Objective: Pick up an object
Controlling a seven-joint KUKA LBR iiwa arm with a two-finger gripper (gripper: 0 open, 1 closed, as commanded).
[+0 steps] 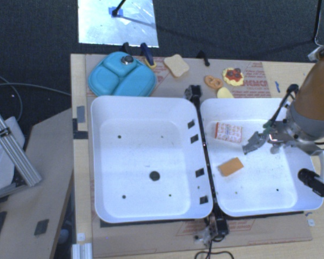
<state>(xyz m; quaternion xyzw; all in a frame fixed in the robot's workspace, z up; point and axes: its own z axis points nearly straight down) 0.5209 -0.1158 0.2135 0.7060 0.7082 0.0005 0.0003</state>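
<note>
White bins [146, 112] hold an orange block [230, 167] and a red-and-white packet [228, 132]; a blue tray [122, 75] sits behind.

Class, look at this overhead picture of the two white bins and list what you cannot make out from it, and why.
- Gripper, camera view: small and blurred, so whether its fingers are apart cannot be read.
- Small white packet with red print in the right bin: print too small to read.
- Grey arm with orange band: cut off by the picture's right side.
- Flat orange block: too small to tell its material.
</note>
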